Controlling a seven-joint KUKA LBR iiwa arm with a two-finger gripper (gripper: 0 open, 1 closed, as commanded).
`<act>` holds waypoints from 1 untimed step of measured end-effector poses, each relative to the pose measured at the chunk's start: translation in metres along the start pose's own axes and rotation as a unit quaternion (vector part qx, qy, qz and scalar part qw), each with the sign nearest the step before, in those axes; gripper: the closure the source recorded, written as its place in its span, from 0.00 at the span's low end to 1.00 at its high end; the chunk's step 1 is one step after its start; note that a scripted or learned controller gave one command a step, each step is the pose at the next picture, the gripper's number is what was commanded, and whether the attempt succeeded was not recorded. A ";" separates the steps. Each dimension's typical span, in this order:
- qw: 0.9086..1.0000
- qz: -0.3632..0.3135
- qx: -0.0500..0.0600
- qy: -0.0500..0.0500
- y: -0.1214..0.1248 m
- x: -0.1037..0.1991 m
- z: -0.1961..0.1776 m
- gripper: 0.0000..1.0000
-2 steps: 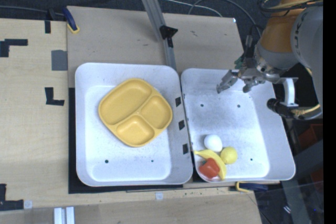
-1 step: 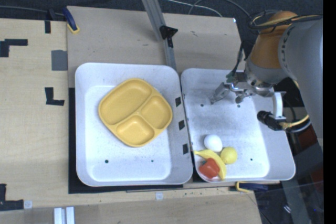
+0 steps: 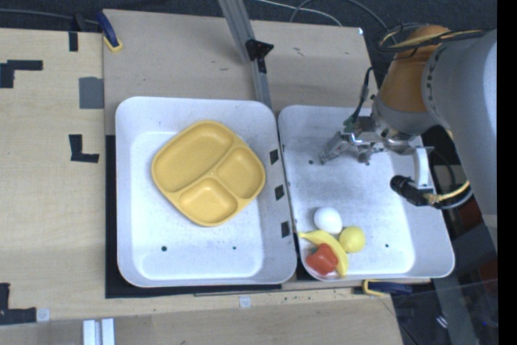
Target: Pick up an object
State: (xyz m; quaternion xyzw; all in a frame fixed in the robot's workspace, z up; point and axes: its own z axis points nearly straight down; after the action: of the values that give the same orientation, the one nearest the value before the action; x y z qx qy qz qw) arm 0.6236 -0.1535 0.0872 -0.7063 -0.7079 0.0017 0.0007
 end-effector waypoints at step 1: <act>1.000 -0.001 -0.001 0.000 0.000 0.001 -0.011 1.00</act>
State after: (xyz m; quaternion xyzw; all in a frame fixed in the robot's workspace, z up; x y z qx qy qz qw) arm 0.6240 -0.1527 0.0982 -0.7058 -0.7084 0.0010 0.0006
